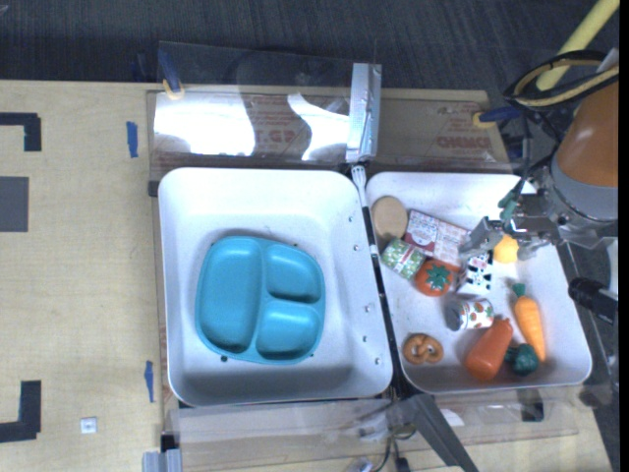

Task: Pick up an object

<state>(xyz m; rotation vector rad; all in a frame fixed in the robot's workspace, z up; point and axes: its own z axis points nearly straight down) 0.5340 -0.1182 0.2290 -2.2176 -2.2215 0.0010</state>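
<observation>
The right bin [575, 362] holds several toy foods: a tan round piece [389, 216], a pink-and-white packet [432, 232], a green piece [401, 256], a red tomato [433, 277], a black-and-white toy [478, 275], a small can [472, 313], a pretzel [423, 348], an orange-red bottle [488, 347] and a carrot [531, 324]. My gripper [508, 232] hangs over this bin's upper right part, open. A small yellow piece [505, 252] lies just below the gap between its fingers. I see nothing gripped.
The left bin [197, 195] holds a blue divided plate [260, 298]. A clear plastic sheet and a metal strip [364, 111] stand behind the bins. The arm's orange band [600, 146] and cables [565, 67] crowd the right side.
</observation>
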